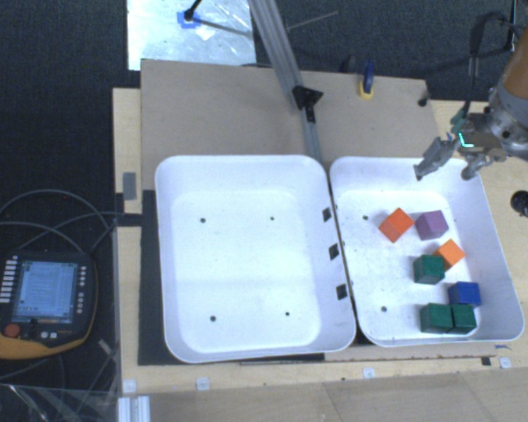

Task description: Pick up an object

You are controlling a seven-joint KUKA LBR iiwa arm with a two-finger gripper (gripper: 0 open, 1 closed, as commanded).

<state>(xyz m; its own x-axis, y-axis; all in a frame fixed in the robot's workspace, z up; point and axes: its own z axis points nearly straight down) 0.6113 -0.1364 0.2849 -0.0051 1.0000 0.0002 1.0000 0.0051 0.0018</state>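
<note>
Clearly empty, the gripper (446, 167) hangs with fingers spread above the right bin's (370, 280) far edge; the purple block (432, 224) lies nearest, toward the bin's middle.

My arm (521, 82) runs off the right edge above the wrist. The green shape (447, 318) just beside the blue block (465, 293) is too blurred for me to tell one block from two.
</note>
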